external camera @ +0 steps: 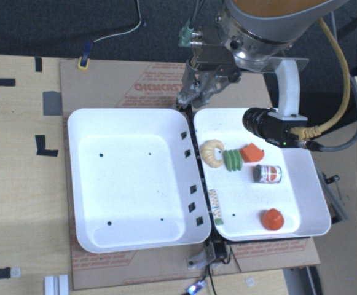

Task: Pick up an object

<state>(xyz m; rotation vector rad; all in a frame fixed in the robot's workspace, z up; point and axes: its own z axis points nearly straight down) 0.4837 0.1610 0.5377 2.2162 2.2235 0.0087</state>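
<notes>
The right bin (pixel 301 183) holds a beige ring (pixel 213 153), a green ridged piece (pixel 232 160) touching it, an orange block (pixel 251 153), a small can (pixel 268 174) lying on its side and a red round object (pixel 273 219) near the front. A thin patterned strip (pixel 213 203) lies along the bin's left wall. My gripper (pixel 189 100) hangs over the far end of the divide between the two bins, behind the ring and apart from every object. I see nothing in its grasp.
The left bin (pixel 80 165) sits beside the right one on a cardboard sheet (pixel 123 85). A black camera unit (pixel 270 126) on the arm overhangs the right bin's far edge. A yellow hose (pixel 341 97) loops at the right.
</notes>
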